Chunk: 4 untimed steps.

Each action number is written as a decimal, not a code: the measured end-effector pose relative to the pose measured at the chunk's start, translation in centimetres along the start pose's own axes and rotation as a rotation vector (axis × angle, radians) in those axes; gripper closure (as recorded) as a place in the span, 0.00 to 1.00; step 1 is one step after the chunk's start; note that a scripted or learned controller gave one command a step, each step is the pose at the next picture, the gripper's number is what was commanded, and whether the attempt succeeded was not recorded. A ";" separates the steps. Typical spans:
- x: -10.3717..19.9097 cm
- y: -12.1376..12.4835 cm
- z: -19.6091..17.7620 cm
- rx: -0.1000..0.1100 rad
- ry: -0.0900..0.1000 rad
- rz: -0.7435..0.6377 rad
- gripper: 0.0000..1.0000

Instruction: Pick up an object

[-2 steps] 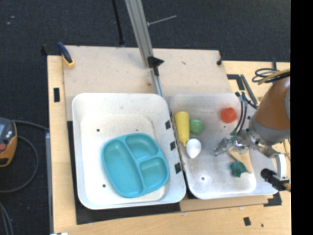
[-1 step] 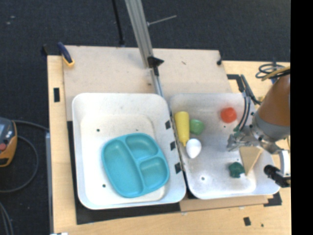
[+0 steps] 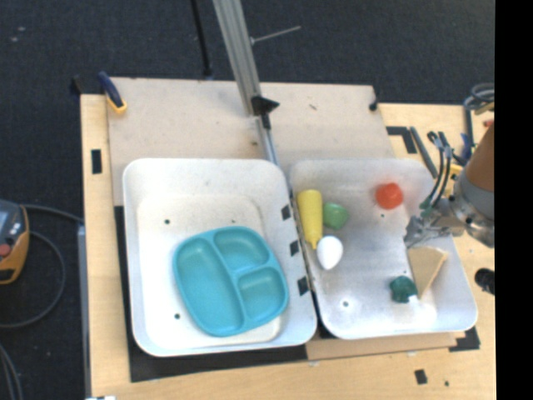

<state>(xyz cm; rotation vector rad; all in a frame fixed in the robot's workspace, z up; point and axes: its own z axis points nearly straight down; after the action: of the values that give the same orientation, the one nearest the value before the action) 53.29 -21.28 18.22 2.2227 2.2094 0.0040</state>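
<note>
Dark carpet surrounds a wooden desk (image 3: 208, 123) bearing two white bins. At the right bin's (image 3: 366, 323) far right edge, the end effector (image 3: 426, 227) hovers just above a tan wedge (image 3: 426, 267); its grip cannot be told. Nothing appears lifted; grasping remains.

Both white bins (image 3: 208, 173) look like smooth plastic with a speckled, matt face. Far from the claw (image 3: 419, 227), the blue tray (image 3: 231, 279) is smooth, slightly shiny plastic. Just under the claw lies a tan wedge (image 3: 427, 267), matt like wood or card. The bench (image 3: 191, 123) looks like pale, matt board.
</note>
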 end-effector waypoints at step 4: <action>15.4 4.8 -2.1 0.005 0.006 -0.015 1.00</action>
<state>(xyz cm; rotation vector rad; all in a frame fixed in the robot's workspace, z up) 58.14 -5.89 20.26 2.2115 2.2308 0.0048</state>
